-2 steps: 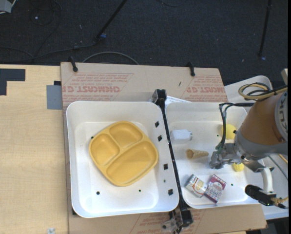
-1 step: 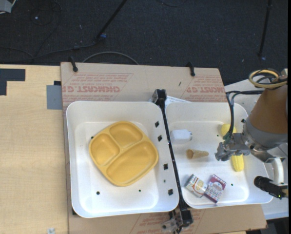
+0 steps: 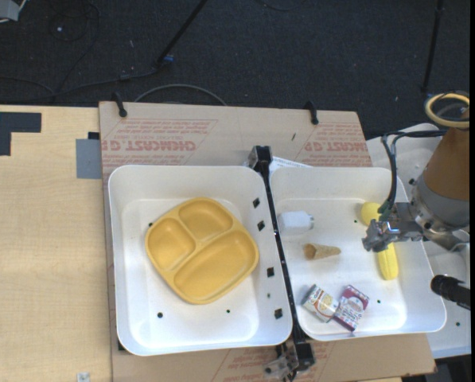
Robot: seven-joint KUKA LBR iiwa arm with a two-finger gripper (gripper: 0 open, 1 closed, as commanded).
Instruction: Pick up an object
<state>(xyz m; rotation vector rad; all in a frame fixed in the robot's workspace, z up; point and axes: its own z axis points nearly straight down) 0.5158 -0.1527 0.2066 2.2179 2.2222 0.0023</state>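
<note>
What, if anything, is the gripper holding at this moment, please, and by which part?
It cannot be told. The gripper sits at the middle of a long yellow banana-like object in the right white bin, hiding any contact.

Bright even light, soft focus, faint shadows

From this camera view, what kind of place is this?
Probably a robotics lab, set up for picking tests. Two white bins, left and right, sit on cardboard, cables lie on the dark floor, and a robot arm reaches over toy food like the banana.
</note>
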